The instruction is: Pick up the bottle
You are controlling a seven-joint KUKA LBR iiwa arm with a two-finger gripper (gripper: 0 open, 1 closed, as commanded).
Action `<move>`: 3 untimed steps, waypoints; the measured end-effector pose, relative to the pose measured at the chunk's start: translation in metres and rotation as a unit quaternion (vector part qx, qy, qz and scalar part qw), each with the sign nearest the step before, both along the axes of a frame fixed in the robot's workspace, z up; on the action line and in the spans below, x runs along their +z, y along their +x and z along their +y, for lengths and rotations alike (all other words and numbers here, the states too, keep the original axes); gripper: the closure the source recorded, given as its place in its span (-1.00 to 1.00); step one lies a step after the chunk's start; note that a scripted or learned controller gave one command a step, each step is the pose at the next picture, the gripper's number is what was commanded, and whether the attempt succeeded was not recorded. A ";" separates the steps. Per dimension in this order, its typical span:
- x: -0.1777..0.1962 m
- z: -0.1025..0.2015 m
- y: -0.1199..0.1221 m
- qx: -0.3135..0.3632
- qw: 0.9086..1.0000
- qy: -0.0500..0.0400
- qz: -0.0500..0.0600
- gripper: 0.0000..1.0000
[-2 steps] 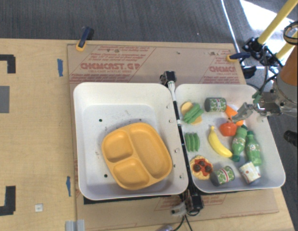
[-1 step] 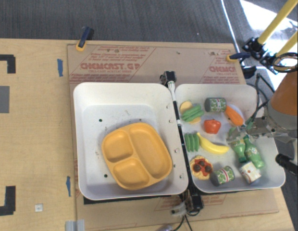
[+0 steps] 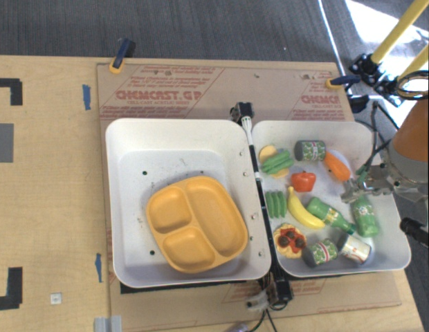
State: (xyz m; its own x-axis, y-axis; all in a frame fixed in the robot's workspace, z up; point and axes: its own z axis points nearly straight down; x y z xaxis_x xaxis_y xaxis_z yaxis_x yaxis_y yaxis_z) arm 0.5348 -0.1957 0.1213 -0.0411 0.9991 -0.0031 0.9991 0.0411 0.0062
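Bottle, green w/ yellowish neck, lies flat in the right bin, just right of the banana, touching it. Long axis runs diagonal: cap end toward lower right, base toward upper left. Gripper hovers up-right of the banana; can't tell how far open, nothing visibly held. Best approach imo: come across the body, clear of banana & cans.

yellow tray in left bin; banana, carrot in right bin
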 end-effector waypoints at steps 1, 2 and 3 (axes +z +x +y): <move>0.084 0.033 -0.053 -0.086 0.996 0.002 0.003 1.00; 0.017 0.006 -0.056 -0.056 0.998 0.002 0.004 1.00; 0.070 0.073 -0.055 -0.134 0.991 0.002 0.003 1.00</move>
State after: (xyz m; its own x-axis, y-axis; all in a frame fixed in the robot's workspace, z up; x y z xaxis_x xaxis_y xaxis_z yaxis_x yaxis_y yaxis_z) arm 0.4797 -0.1229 0.1911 0.2264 0.9740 0.0002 0.9740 -0.2264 0.0005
